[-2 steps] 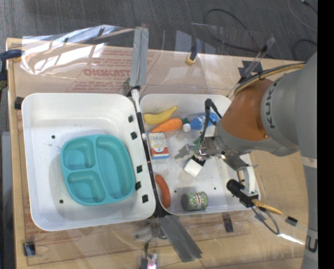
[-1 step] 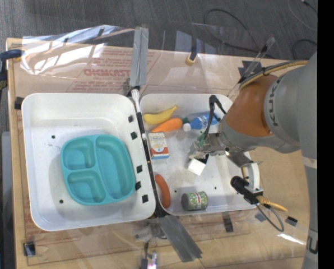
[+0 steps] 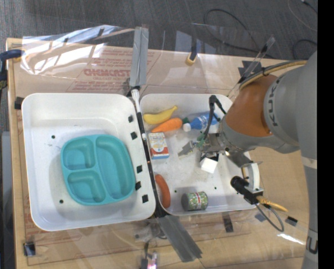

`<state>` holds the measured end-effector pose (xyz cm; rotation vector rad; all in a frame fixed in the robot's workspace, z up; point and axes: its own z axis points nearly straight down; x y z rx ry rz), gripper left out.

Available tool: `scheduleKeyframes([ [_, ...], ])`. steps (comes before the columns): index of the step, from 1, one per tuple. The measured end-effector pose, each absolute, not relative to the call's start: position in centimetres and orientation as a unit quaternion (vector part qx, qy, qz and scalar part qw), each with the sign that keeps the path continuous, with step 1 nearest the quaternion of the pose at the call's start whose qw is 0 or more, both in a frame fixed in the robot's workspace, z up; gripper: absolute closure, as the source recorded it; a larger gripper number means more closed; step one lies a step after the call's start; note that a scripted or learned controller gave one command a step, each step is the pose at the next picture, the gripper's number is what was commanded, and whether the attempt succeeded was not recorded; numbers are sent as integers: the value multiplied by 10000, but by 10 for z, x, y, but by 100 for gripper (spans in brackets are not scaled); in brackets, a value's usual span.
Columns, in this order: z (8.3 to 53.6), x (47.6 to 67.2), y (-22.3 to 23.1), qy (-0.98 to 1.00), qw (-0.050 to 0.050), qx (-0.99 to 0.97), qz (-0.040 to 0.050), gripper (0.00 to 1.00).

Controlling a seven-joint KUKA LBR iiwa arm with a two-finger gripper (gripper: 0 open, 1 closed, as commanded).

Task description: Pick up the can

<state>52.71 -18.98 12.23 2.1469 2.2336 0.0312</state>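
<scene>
Reading "KUKA" on arm (image 3: 279,114); can (image 3: 196,200) label illegible; claw (image 3: 207,150) state unclear

The can (image 3: 195,200) lies on its side near the right bin's front wall, below and a little left of the tool (image 3: 207,150). Its label looks greenish and patterned.

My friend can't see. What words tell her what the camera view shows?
A grey robot arm reaches into the right white bin, above a small can lying near the front edge. A banana, carrot and bottle lie there too; the left bin holds a teal tray.
</scene>
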Motion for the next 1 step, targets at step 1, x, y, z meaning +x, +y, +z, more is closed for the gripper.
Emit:
scheduleKeyframes([
  [1, 147, 480, -211, 7177, -2, 6964, -3, 0],
])
